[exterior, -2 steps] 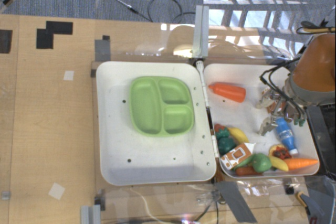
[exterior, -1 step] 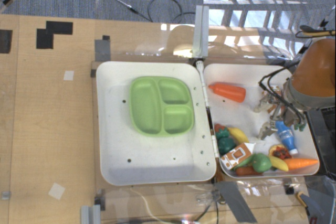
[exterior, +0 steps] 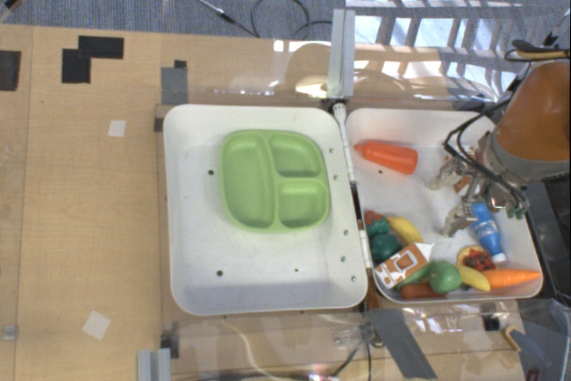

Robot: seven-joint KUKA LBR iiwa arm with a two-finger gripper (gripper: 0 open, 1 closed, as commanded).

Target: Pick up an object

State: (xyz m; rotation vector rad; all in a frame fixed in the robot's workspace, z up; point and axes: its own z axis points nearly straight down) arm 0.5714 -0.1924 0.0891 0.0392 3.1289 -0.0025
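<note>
No text, label or number can be read anywhere.

On my feed, the wooden counter [exterior: 80, 219] carries two bins side by side. The shallow white left bin [exterior: 192, 281] holds a green divided plate [exterior: 274, 180] near its middle. In the shallow white right bin [exterior: 419, 192], an orange toy carrot [exterior: 387, 156] lies toward the back, a blue bottle [exterior: 486, 230] sits at the right, and a heap of toy food [exterior: 419, 263] crowds the front edge.
</note>
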